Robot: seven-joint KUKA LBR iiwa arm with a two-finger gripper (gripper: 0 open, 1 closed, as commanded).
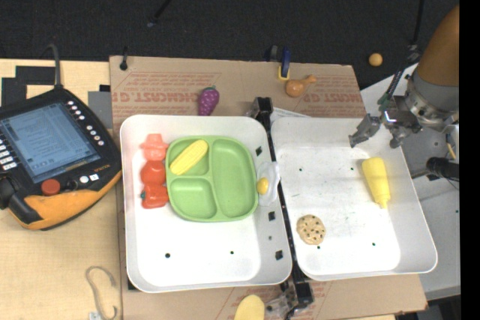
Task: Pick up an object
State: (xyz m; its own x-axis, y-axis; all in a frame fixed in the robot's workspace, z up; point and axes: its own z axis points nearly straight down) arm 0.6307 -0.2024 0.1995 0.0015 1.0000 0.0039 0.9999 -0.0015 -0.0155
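My gripper (pixel 379 134) hangs over the far right part of the right bin (pixel 337 266), open, with nothing between its fingers. Just in front of it a yellow squeeze bottle (pixel 376 180) lies on the bin floor, apart from the fingertips. A round cookie (pixel 310 228) rests nearer the front of the same bin. In the left bin (pixel 195 266) a green divided plate (pixel 217 183) holds a yellow corn cob (pixel 187 156), and a red bottle-shaped toy (pixel 154 172) lies along its left side. A small yellow piece (pixel 262 186) sits at the plate's right edge.
Behind the bins, on cardboard, lie purple grapes (pixel 208 100), an orange gourd-like toy (pixel 298 86) and an orange ball (pixel 375 59). A teach pendant (pixel 52 154) sits at the left. A yellow object (pixel 250 307) lies at the front edge.
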